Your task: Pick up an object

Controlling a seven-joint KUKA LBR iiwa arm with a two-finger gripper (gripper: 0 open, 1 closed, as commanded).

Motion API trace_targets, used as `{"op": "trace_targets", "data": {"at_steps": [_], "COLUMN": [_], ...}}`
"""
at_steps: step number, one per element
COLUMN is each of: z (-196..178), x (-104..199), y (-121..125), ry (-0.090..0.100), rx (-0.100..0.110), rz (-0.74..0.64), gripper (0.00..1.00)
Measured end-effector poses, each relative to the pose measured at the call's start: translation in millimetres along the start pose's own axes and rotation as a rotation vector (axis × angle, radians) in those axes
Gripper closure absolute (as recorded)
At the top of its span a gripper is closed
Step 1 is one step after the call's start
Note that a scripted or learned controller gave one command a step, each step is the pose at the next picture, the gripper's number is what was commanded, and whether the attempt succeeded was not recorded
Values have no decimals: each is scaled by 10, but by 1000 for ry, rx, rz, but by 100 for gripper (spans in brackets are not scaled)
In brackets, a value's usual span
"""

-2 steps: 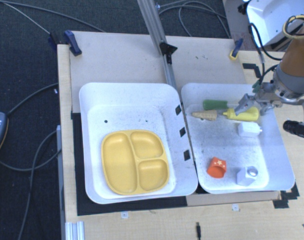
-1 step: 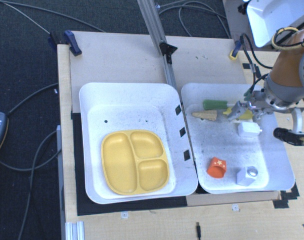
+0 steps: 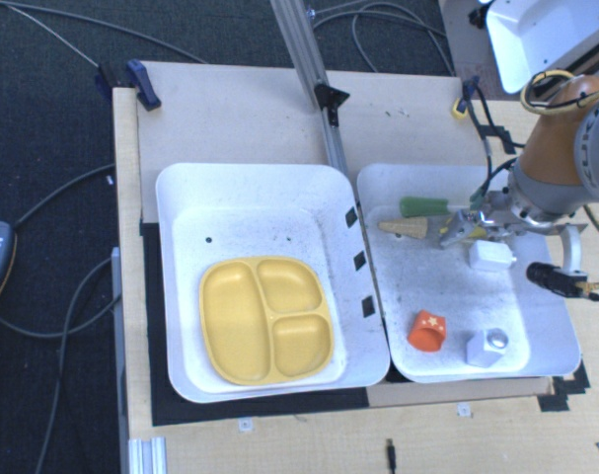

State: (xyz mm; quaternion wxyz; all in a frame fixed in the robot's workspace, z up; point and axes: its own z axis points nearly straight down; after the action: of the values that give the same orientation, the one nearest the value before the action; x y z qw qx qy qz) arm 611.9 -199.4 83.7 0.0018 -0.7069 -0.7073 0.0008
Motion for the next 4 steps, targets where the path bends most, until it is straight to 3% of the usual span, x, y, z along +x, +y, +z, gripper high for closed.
{"op": "trace_targets", "data": {"at_steps": [1,4], "z": [-135,-1591], "x": [-2,45], "y": [15,37], "ry": [-1,-4], "rx": [-5,-12], "rz": [0,-2], "gripper": [100,100]}}
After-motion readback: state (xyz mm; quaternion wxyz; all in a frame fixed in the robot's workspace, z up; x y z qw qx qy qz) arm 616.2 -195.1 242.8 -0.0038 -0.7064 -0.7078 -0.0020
